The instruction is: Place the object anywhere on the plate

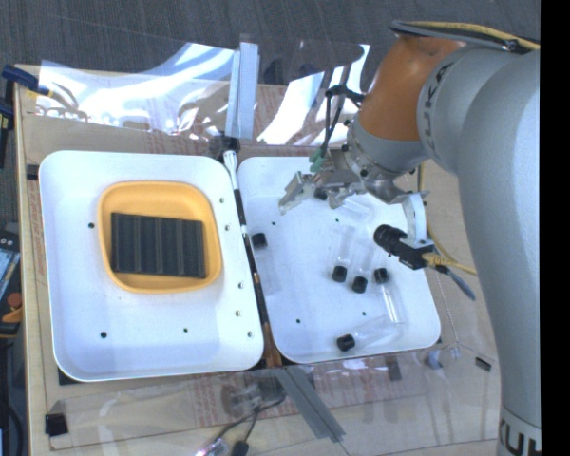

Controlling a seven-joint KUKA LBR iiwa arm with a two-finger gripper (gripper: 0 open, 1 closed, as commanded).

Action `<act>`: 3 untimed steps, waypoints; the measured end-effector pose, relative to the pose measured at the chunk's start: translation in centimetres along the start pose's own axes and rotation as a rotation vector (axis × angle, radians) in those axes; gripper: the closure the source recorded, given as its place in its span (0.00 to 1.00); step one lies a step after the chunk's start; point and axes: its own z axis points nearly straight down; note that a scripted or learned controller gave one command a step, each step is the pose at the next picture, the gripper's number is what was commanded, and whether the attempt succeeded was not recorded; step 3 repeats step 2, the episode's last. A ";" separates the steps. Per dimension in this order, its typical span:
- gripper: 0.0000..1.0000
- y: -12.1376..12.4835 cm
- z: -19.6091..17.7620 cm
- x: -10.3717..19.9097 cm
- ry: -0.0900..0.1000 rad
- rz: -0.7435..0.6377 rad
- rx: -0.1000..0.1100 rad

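Task not yet begun: clear vials point(356, 272) w/ black caps are seen lying in the right bin point(285, 335); yellow plate point(157, 198) in the left bin point(76, 340) is bare. Claw point(309, 190) is held above the right bin, fingers apart, nothing gripped.

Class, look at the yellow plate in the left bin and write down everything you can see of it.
The yellow plate is a rounded rectangle with a raised, glossy rim, plastic by its look. A dark ribbed rectangular panel covers its middle; whether this is an insert or part of the plate cannot be told. It lies flat in the left bin, towards the far side, resting on the white floor. The gripper is over the right bin, apart from the plate.
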 end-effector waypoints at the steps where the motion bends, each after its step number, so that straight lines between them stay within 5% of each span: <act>1: 0.00 4.3 -7.4 -2.8 -0.001 -0.258 -0.003; 2: 0.00 4.9 -1.4 -3.0 0.000 -0.671 0.000; 3: 0.00 4.9 -1.4 -3.0 0.000 -0.671 0.000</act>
